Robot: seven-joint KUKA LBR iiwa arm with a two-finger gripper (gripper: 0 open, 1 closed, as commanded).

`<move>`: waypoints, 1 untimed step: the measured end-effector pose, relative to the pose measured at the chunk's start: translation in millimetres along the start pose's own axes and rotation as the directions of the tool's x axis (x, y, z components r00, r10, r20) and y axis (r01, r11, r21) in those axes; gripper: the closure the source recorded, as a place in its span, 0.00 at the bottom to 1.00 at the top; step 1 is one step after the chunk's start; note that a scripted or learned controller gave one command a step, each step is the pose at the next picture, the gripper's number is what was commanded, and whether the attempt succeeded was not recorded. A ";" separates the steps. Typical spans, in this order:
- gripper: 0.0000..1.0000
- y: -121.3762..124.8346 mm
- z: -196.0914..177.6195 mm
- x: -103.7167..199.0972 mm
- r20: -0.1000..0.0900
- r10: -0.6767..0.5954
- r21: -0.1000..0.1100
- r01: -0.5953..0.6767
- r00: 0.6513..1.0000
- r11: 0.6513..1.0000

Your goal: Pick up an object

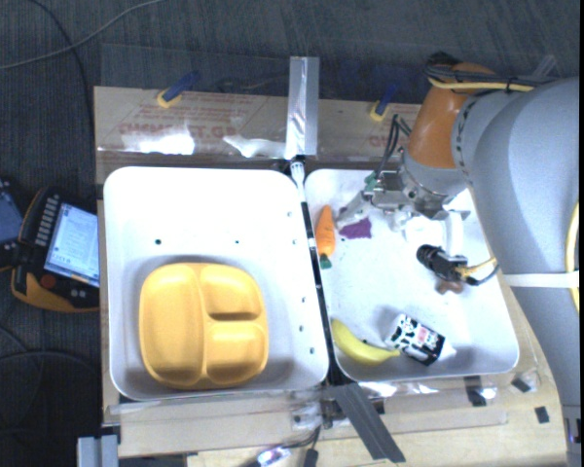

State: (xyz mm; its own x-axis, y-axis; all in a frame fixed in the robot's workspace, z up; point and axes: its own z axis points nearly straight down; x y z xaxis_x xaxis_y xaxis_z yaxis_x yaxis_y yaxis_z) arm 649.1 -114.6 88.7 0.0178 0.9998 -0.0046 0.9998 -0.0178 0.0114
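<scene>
Robotics lab, grey arm (526,163), two white bins (127,202), teach pendant (54,251)

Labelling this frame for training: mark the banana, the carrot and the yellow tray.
banana (362,346), camera view, middle of its curve
carrot (325,230), camera view, orange body
yellow tray (175,305), camera view, left compartment

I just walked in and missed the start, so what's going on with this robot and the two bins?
The grey arm's gripper is low over the far end of the right bin, next to a small purple piece and an orange carrot. Nothing is visibly held. A banana and a black-and-white packet lie at the near end. The left bin holds a yellow divided tray.
</scene>
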 end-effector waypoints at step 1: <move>1.00 -0.1 -8.8 -1.2 0.006 -0.002 0.004 0.002 1.000 1.000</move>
State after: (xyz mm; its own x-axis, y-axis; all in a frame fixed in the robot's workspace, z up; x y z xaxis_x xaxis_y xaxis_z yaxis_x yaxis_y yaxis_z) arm 648.9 -115.7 97.5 0.0161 0.9998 -0.0103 0.9998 -0.0160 0.0071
